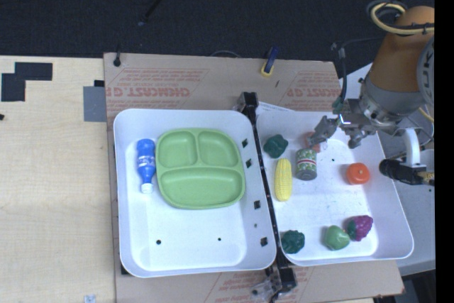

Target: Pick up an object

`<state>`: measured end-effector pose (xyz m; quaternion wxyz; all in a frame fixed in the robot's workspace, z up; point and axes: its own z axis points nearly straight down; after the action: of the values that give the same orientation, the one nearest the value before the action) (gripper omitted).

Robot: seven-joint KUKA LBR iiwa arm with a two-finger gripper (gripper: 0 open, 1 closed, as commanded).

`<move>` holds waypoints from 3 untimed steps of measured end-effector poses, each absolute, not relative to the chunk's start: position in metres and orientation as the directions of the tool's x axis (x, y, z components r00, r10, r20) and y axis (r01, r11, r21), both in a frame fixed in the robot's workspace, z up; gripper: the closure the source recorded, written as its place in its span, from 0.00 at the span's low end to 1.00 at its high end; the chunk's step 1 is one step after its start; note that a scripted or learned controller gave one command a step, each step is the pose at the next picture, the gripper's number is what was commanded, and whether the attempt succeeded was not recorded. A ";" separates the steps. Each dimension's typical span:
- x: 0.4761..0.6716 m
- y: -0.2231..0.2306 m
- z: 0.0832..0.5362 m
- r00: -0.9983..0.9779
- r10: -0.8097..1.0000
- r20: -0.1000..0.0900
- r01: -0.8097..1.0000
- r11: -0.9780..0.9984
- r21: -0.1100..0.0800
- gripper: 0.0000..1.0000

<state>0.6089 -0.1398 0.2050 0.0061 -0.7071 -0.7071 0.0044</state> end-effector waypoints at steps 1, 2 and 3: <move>0.612 -0.140 0.213 -0.002 1.000 0.000 1.000 0.002 -0.001 0.00; 0.620 -0.141 0.162 -0.003 1.000 0.001 1.000 0.003 -0.007 0.00; 0.616 -0.138 0.098 -0.002 1.000 0.002 1.000 0.002 -0.009 0.00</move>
<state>0.6160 -0.1377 0.0978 0.0041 -0.7063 -0.7079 0.0026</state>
